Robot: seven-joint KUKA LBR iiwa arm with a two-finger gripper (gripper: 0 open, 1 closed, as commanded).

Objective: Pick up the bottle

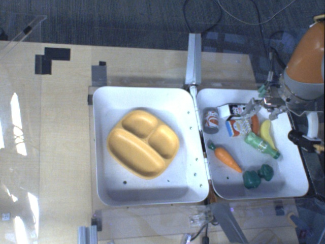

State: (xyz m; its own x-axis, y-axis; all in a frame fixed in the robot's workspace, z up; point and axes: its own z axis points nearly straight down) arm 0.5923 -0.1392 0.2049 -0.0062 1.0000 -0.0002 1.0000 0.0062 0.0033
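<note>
Over right bin (299,187): gripper (264,105) at far edge, jaw state can't tell.
Bottle (261,144) lies flat just below jaws, nearer cam, beside banana (267,133); nothing seen btwn jaws.

Glossy translucent green plastic bottle (261,146), smooth white bins (152,194), matt pale wooden bench (56,136).

The yellow 3-compartment plastic plate (143,143) lies in the left shallow white bin (104,187); the clear green plastic bottle (261,145) lies in the right shallow white bin (297,184), right of the orange toy carrot (227,158).
</note>
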